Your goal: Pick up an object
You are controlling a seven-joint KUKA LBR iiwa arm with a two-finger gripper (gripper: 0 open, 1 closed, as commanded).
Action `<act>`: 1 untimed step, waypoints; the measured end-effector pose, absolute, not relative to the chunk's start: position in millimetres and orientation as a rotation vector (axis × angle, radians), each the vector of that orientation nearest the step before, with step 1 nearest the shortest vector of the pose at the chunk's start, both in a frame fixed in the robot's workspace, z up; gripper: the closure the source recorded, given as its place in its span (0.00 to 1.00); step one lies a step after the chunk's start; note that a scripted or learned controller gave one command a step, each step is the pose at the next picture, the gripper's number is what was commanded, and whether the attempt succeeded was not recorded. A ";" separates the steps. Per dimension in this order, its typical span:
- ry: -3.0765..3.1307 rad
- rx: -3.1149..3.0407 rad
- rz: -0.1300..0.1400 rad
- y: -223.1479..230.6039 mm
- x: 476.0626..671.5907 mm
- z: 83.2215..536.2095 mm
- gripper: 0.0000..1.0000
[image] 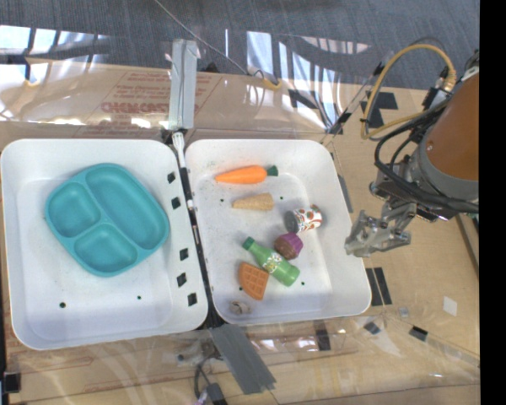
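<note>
Both white bins (34, 310) look like smooth, slightly glossy plastic, and the right one is speckled with small dark marks. The teal plate (107, 218) in the left bin has a matt, even plastic look. In the right bin, the orange carrot (241, 175) at twelve o'clock and the green bottle (271, 261) toward six o'clock look like shiny moulded plastic. The waffle (253, 281) beside the bottle has a ridged surface. The bench (430, 310) looks like pale wood under a clear, reflective sheet. The gripper (376, 234) looks like dull grey metal.

Gripper (376, 234) low, wrist seemingly angled leftward
</note>
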State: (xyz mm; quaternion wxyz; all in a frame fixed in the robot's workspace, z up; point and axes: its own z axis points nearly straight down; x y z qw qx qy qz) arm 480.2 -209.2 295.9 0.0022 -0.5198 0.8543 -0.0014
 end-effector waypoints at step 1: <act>2.675 -1.634 -0.007 -208.6 481.5 306.1 1.00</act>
